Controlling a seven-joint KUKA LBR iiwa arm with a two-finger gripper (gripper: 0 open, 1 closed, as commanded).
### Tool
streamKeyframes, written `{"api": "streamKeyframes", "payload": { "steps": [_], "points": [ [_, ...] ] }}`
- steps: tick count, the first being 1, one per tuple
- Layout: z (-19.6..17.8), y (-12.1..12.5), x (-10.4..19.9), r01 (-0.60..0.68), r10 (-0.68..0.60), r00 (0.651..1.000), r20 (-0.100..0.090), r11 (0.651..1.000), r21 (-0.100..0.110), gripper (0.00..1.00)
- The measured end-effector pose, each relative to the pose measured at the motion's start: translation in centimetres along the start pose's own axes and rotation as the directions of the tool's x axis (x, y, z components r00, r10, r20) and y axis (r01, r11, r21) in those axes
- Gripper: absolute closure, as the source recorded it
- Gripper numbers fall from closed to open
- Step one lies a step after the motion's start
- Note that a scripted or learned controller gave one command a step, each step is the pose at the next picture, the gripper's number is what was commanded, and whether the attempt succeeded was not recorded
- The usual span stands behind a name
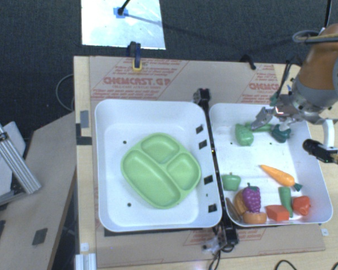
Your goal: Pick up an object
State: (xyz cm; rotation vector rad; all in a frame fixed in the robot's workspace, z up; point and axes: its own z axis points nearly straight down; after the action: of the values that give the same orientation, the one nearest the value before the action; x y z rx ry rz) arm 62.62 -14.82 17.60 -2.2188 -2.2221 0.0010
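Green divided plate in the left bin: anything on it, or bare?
Bare. The green divided plate lies flat in the left bin; all three compartments show plain green, no toy food in them.

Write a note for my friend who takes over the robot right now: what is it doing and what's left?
Pincer: over the far end of the right bin, low beside the green pepper. I cannot tell if it is open or shut.
Toys: the green pepper lies alone at the far end. The carrot is mid-bin. The purple grapes, tomato and other play food are piled at the near end.
Left bin: has the green divided plate.
Done: nothing is seen lifted.
Left: grab one toy and lift it.
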Motion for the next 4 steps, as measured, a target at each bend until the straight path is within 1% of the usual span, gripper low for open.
{"api": "streamKeyframes", "payload": {
  "steps": [1,2,3,4],
  "points": [
    [6.1,-0.1,-0.2,0.000,0.000,1.000,0.000,1.000,0.001,0.00],
    [9.2,0.0,-0.2,0.000,0.000,1.000,0.001,1.000,-0.002,0.00],
    [8.0,0.1,-0.2,0.000,0.000,1.000,0.001,1.000,-0.006,1.00],
    [2.9,1.3,-0.4,0.003,-0.003,1.000,0.002,1.000,-0.009,1.00]
  ]
}}
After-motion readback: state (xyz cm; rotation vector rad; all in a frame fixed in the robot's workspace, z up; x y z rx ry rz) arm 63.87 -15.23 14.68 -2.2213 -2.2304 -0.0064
